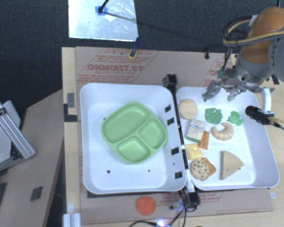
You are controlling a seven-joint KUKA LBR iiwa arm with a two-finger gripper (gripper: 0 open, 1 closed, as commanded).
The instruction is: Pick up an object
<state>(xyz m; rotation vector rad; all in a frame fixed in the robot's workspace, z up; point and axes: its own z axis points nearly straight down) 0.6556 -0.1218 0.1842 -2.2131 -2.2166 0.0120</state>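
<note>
- Above the right bin, camera view: gripper hangs over the far rim, fingers spread, nothing between them.
- Right bin holds the candidate objects: round bun, green broccoli piece, croissant, cracker, cookie, wedge slice.
- Left bin carries 1 green divided plate.
- Status, judged: no object lifted; selection, descent, grip and lift all remain.

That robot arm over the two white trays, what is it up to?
The arm's gripper hangs open over the back of the right bin, holding nothing. Below it lie toy foods: a round bun, green leafy pieces, a croissant, a cracker and a bread wedge. The left bin holds a green divided plate. It is meant to pick something up, but has not yet.
</note>
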